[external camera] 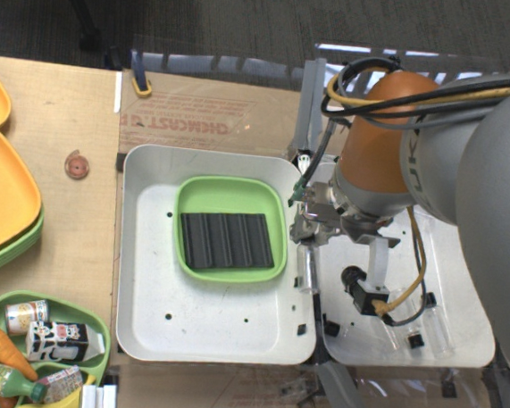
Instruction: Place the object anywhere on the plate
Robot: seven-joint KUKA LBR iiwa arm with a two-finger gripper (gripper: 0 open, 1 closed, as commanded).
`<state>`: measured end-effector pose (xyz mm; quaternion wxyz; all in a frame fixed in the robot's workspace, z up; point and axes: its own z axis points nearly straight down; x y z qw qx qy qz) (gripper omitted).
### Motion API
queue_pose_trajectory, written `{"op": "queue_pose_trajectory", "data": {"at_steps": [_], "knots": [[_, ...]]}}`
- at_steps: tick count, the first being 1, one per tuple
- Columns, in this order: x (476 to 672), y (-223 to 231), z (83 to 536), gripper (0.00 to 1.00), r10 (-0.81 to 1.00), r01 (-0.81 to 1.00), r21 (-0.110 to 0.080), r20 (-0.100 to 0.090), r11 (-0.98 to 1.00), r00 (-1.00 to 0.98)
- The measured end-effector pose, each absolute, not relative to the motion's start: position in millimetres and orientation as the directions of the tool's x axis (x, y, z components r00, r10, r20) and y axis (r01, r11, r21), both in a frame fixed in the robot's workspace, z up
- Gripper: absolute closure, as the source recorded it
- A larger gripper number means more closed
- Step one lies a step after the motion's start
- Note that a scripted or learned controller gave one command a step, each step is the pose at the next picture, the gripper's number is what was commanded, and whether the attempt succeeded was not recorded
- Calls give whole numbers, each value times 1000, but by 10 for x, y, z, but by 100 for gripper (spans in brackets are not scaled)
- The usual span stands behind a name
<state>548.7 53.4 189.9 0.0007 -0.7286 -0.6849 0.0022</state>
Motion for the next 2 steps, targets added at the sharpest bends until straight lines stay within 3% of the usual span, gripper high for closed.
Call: {"op": "queue_pose_trajectory", "data": {"at_steps": [1,2], "knots": [[5487,534,1900,0,998,998,-4,-3,-61,61],[5711,-81,1955,0,976,976,-3,-3,-217,217]]}}
